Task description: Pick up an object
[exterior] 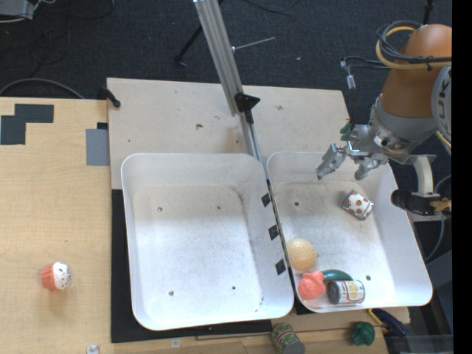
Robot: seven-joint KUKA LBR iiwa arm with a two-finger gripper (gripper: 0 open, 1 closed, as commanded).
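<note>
While the gripper (346, 162) hangs over the far end of the right bin (404, 271), its two fingers are seen spread apart with nothing between them. Just beside it, toward the near side, a small white block with red and dark markings (358, 205) is found lying alone on the bin floor, apart from the other things; it is judged the likeliest thing to be picked up. It is seen tilted, with blunt corners, and its faces look printed. It is judged to be light and stiff, so a firm pinch across two opposite flat faces should be tolerated, though its tilt may let it twist or skid on the smooth plastic. Near the front of the same bin a cluster is gathered: a tan ball (302, 254), a pink soft-looking lump (311, 285), a small dark jar with a label (346, 292) lying on its side, and a green thing (338, 275) partly hidden behind them. These are touching or nearly touching, so a clean hold is judged harder there. The left bin (136, 198) is set alongside.
</note>
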